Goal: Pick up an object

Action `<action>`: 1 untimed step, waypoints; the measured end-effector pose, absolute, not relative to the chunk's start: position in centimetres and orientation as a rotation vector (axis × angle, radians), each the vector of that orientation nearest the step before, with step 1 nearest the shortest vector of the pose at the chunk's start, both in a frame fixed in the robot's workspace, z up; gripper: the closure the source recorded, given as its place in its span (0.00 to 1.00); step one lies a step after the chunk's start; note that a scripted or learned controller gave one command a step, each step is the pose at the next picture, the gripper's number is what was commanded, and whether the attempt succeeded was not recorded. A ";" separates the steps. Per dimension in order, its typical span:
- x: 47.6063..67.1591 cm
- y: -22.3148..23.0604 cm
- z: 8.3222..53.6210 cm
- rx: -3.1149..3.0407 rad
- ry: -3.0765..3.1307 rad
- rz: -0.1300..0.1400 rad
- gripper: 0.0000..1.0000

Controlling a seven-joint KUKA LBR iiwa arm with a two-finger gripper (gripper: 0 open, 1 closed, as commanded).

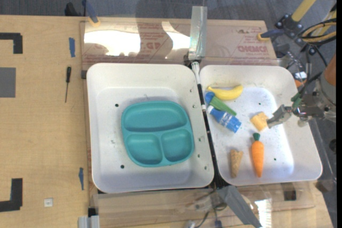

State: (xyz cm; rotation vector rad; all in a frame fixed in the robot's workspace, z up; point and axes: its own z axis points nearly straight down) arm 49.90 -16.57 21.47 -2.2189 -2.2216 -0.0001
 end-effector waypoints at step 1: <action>52.1 -20.0 21.6 -2.432 -1.992 -0.001 0.00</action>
